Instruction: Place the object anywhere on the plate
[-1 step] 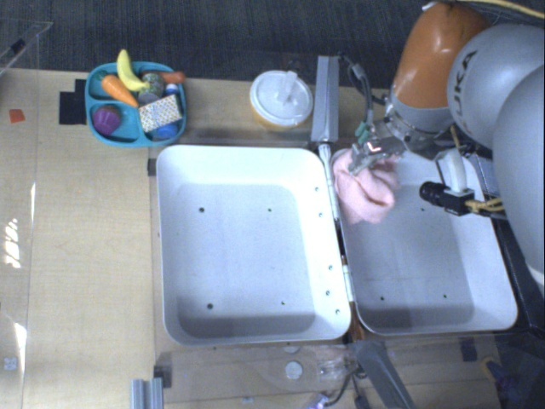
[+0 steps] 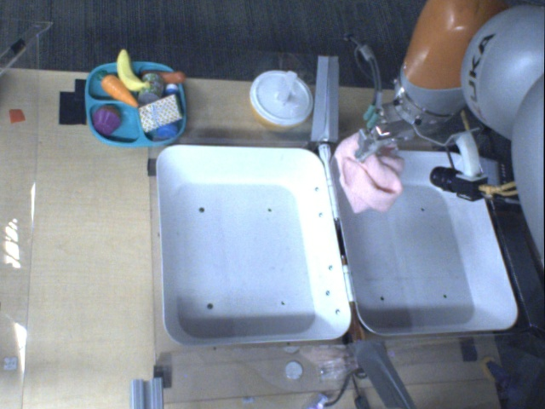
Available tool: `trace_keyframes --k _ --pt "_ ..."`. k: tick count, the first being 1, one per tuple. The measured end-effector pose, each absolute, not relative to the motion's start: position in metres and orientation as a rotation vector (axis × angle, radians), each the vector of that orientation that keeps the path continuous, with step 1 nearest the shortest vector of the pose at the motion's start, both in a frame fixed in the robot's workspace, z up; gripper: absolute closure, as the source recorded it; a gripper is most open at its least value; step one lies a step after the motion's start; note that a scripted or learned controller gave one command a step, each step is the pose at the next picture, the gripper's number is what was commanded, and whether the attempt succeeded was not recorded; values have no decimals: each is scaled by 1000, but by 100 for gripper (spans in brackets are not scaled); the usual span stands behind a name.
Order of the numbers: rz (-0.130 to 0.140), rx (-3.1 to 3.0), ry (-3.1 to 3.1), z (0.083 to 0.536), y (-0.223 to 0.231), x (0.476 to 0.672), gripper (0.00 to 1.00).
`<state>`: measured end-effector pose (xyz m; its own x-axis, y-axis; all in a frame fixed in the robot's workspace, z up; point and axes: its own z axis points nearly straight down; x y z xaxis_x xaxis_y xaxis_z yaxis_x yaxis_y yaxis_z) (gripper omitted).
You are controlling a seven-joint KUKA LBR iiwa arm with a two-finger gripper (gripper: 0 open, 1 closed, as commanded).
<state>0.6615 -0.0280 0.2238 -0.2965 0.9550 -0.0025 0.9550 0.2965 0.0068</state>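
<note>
Pink cloth (image 2: 370, 180) hangs pinched in the gripper (image 2: 372, 140) at upper right; you have yet to reach the plate (image 2: 281, 99) at upper centre.

Light is even and fairly bright, falling from above. The two white bins (image 2: 247, 237) read almost blown out, with little surface detail beyond a few dark dots. Soft grey shadows gather along the near inside walls of both bins, and a faint one lies under the pink cloth (image 2: 370, 181). The wooden bench (image 2: 77, 254) shows pale streaks of glare at its left side, as if from a clear sheet. The dark background at the top is dim and grainy. The grey arm (image 2: 511, 66) at the upper right looks soft and slightly out of focus. Overall sharpness is modest, and small items on the blue tray (image 2: 136, 100) blur together.
</note>
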Motion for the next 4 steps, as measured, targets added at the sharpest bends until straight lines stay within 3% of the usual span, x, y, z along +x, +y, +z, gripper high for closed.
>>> trace_keyframes --k 2,3,4 --pt "7 725 3050 236 63 637 100" --pt "6 105 3133 229 108 615 100" --pt "7 105 3132 230 108 616 0"
